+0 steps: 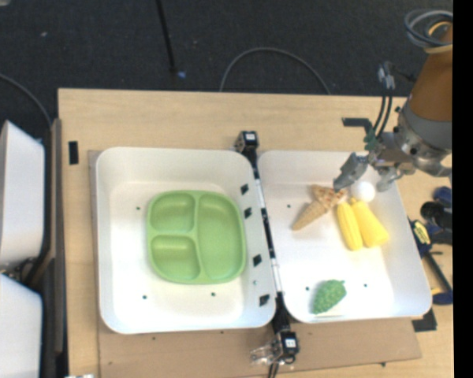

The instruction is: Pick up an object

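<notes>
1. While the gripper [365,178] hangs over the right bin [394,290], jaws spread and grasping nothing, a white ball [365,190] sits just below them.
2. Yellow corn [360,224] lies just beyond, long axis toward the bin's near edge.

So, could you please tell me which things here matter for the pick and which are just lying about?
Part of the job:
- gripper
- white ball
- ice cream cone
- yellow corn pieces
- green broccoli
- right bin

Just lying about:
- green divided plate
- left bin
</notes>
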Controlling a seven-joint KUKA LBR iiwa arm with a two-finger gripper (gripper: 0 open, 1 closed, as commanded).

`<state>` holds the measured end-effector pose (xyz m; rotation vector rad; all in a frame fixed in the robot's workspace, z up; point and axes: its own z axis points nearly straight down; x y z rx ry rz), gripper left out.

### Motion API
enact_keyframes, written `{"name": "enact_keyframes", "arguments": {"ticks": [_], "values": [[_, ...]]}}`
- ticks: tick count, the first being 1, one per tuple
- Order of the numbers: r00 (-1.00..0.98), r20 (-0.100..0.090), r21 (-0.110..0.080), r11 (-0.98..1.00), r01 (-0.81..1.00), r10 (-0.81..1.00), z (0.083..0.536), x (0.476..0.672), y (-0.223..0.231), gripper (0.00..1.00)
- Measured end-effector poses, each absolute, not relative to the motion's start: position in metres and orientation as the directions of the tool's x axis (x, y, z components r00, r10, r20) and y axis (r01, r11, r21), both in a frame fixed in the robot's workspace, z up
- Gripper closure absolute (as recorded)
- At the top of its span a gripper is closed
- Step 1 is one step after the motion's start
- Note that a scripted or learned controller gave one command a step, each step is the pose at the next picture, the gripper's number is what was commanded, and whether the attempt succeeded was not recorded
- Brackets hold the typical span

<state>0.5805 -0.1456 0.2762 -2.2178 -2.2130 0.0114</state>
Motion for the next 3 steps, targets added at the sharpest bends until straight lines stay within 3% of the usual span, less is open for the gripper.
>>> {"name": "enact_keyframes", "arguments": {"ticks": [1,3], "values": [[-0.001,-0.001,0.001,0.001,1.000,1.000,0.284,0.582,-0.145,0.00],[0.004,-0.001,-0.004,-0.004,1.000,1.000,0.181,0.590,-0.149,0.00]]}}
